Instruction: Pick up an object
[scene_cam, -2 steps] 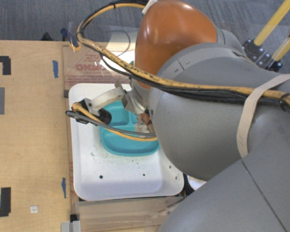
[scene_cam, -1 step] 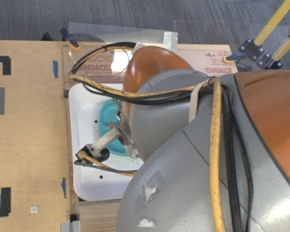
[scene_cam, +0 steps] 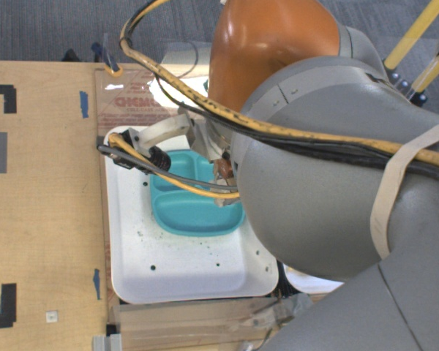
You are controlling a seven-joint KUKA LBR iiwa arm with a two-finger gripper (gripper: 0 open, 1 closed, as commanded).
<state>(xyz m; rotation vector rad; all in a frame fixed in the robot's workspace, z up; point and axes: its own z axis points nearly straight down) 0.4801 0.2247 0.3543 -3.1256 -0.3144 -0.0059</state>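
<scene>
Camera view: glossy grey arm (scene_cam: 329,181) over smooth teal divided tray (scene_cam: 194,210) in white bin (scene_cam: 183,276); pincer state unclear.

A teal divided plate (scene_cam: 194,210) with shallow compartments lies flat in the white bin (scene_cam: 132,269), near the frame's centre; its right and upper parts are hidden beneath the arm.

Arm (scene_cam: 336,189) — grey shell, with a glossy orange band (scene_cam: 267,35) above the wrist. Yellow cable (scene_cam: 205,97) looped over it, black cable alongside. Bin (scene_cam: 183,276) white, speckled with small dark flecks and a few black dots. Divided tray (scene_cam: 190,214) in it — solid teal. Bench top (scene_cam: 44,196) tan cardboard brown, marked with black corner brackets and short blue tape strips. Floor (scene_cam: 58,13) dark grey-blue, finely mottled.
</scene>
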